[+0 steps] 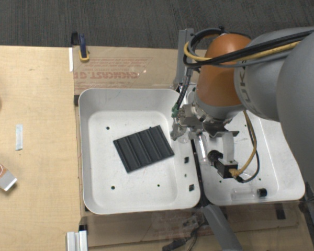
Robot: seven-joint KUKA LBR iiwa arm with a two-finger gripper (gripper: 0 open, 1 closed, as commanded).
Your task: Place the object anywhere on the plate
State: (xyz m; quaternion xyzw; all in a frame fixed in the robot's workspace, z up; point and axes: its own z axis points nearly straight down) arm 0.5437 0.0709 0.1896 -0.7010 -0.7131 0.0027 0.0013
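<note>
The two bins look like smooth white plastic with a faint sheen, and the dark ribbed plate in the left one is matt, like grooved rubber or plastic. The bench is pale, matt wood or board. The arm has a smooth grey casing and a glossy orange band.

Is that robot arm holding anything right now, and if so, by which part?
It cannot be told: the arm's wrist hides its gripper. The dark ridged mat lies alone in the left bin.

Two white bins on bench
</note>
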